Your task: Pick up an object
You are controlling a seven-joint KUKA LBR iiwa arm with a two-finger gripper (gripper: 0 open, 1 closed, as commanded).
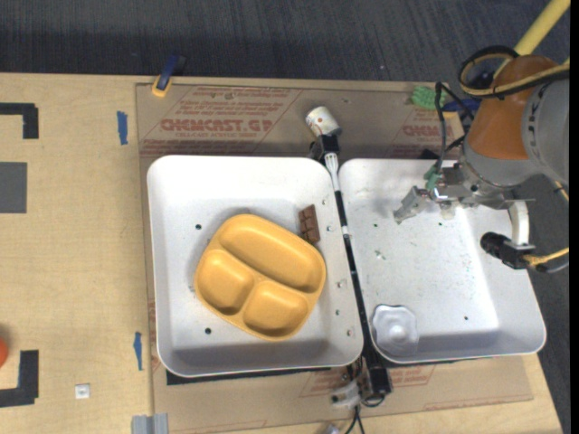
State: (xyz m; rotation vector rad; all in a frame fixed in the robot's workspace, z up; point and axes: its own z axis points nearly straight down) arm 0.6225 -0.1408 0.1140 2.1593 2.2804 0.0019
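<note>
The hand (412,204) hangs over the far part of the right bin (507,333), its tips small and blurred, so I cannot tell their state. A yellow divided tray (261,275) lies in the left bin (181,197), partly covering a small brown block (308,224). A clear, hard-to-identify piece (394,325) sits near the right bin's front-left corner.
</note>
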